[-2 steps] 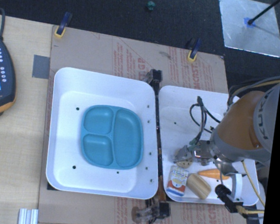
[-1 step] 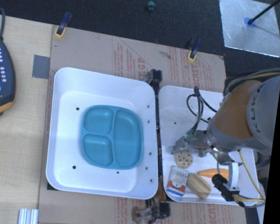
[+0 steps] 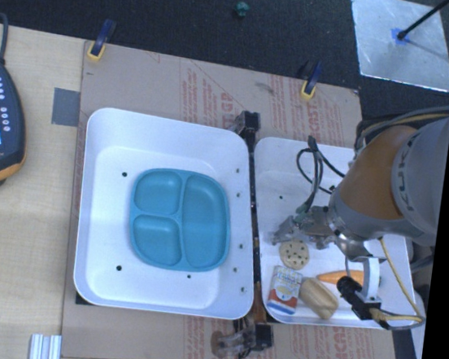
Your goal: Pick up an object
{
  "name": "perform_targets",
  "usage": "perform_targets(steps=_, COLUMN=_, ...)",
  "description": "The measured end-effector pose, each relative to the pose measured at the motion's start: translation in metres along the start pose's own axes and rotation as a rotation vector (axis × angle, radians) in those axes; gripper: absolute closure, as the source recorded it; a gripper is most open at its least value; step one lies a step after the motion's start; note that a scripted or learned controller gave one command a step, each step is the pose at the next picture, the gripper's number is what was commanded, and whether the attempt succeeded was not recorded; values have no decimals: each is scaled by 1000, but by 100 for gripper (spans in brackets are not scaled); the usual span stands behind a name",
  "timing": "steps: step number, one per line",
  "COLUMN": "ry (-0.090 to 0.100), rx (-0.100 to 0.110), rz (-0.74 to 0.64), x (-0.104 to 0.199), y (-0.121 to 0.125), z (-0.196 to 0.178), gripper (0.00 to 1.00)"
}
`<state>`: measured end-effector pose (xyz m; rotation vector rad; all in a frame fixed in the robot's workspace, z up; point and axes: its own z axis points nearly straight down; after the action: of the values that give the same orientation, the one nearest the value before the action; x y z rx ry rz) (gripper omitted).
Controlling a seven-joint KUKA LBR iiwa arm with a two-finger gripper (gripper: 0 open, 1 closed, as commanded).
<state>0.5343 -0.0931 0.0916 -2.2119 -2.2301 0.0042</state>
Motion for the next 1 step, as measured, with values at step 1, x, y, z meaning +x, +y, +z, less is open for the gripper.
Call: perform_targets(steps=1, ry=2, rx=0, rz=3, x=-50, y=54, z=0, gripper=0)
